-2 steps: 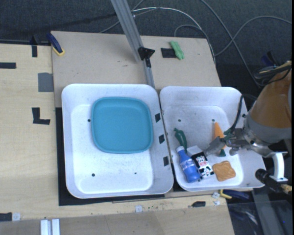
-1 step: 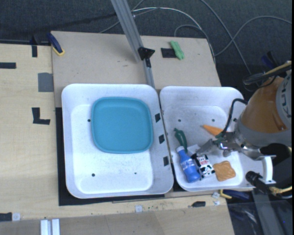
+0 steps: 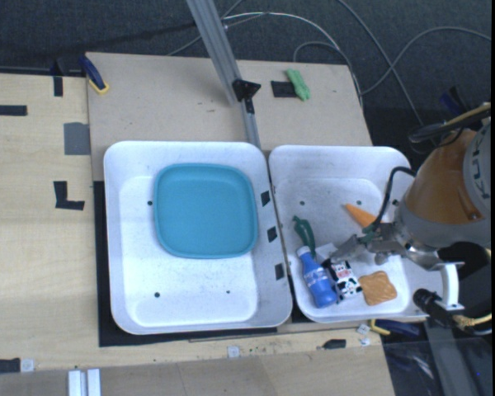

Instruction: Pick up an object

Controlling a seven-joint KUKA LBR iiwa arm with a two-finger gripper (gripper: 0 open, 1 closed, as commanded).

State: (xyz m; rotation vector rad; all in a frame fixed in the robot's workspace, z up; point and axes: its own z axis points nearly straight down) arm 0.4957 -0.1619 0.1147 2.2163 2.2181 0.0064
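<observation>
- two shallow white bins, smooth plastic with rounded corners and speckled floors: left bin [image 3: 132,304] well to the left of the claw, right bin [image 3: 330,167] under it.
- one teal plate [image 3: 205,209], glossy, square with rounded corners, lying flat in the left bin, far left of the claw.
- one grey metal claw [image 3: 352,247] low over the right bin, reaching in from the right; whether released or clenched, cannot tell, and nothing visibly caught in it.
- one blue bottle [image 3: 317,279], smooth with a white label, just below and left of the claw.
- one dark green curved piece [image 3: 304,233], thin, just left of the claw.
- one orange cone-shaped piece [image 3: 360,214], just above the claw.
- one small black-and-white block with red marks [image 3: 343,278], just below the claw.
- one tan, rough, toast-like slab [image 3: 379,288], below and right of the claw.
</observation>
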